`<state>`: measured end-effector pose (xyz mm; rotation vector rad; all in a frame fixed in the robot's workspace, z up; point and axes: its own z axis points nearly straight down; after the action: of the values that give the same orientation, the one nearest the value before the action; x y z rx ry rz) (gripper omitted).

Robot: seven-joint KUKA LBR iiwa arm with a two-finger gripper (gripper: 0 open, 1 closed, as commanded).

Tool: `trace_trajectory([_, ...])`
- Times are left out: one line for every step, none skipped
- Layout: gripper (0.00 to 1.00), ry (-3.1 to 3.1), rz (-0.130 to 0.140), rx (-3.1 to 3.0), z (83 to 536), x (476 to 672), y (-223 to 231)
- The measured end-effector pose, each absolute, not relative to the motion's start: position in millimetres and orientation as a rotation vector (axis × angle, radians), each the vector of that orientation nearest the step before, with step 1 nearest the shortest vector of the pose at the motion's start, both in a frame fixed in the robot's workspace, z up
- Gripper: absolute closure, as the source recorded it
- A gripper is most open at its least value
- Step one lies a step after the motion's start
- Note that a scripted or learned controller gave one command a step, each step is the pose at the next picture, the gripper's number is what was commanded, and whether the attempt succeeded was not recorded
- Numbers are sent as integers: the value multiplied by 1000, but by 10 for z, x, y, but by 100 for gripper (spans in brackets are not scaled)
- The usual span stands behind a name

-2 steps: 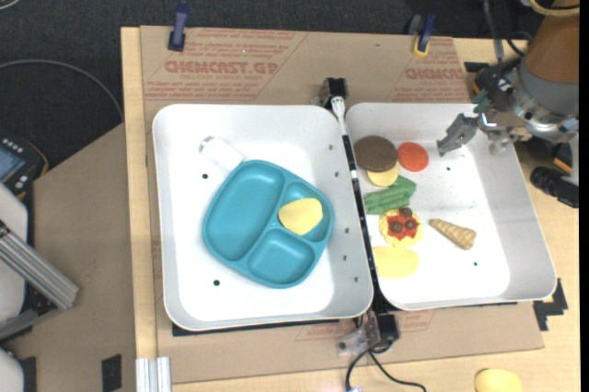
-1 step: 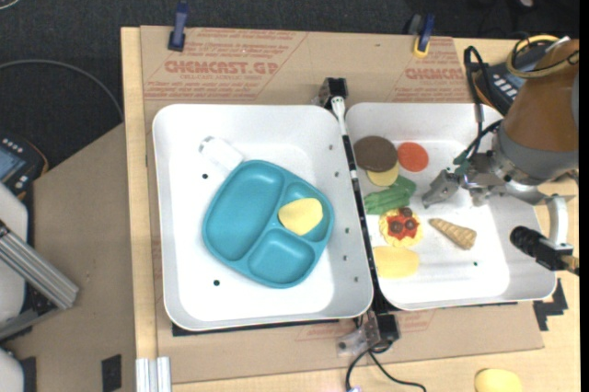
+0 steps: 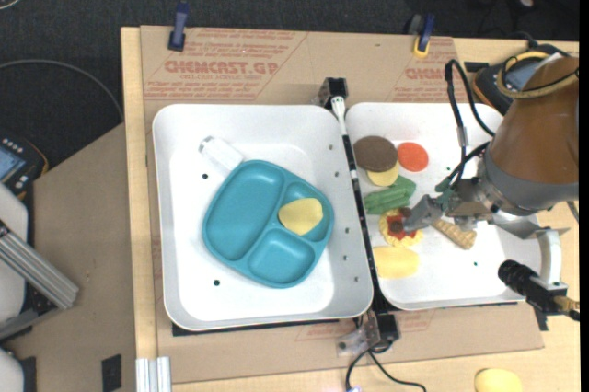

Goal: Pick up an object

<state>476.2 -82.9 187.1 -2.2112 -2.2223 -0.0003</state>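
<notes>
A dark carpeted floor surrounds the bench [image 3: 276,59], which bears two white bins. In the left bin [image 3: 184,197], a teal divided plate [image 3: 253,229] holds a yellow piece [image 3: 301,214]. In the right bin [image 3: 433,289], the pincer [image 3: 425,213] hovers beside a red-and-yellow toy [image 3: 400,229]; whether it is spread, I cannot tell.
</notes>
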Motion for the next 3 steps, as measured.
trace_trajectory([100, -2221, -1, -2222, 1950, 4797, -871])
trace_trajectory([100, -2226, -1, -2222, 1297, 5699, -1043])
trace_trajectory([100, -2229, -10, -2237, 2605, 5788, -1557])
